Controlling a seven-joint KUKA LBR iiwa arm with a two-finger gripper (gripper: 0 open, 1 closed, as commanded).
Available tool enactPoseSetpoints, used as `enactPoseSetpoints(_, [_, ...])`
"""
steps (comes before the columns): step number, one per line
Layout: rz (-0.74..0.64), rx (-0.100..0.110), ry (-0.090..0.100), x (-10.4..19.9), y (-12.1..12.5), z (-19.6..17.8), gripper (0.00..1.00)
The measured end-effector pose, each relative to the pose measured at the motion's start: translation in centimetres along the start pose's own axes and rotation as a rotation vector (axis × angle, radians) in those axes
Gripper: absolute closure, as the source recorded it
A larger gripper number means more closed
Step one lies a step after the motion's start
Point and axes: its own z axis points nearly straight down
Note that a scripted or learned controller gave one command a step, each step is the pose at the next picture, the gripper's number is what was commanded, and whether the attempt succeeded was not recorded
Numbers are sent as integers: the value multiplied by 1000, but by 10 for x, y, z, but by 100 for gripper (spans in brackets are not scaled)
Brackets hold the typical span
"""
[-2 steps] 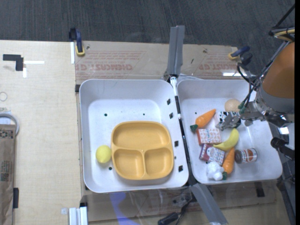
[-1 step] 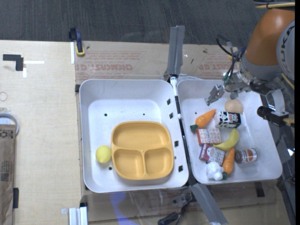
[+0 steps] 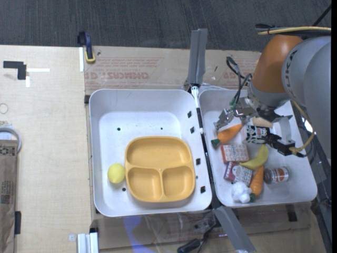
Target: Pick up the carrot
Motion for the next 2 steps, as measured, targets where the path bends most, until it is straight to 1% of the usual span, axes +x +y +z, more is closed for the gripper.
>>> enactPoseSetpoints(1, [-1, 0, -1, -1, 0, -9, 100])
enactPoseSetpoints(2, [151, -1, -1, 17, 1, -100, 100])
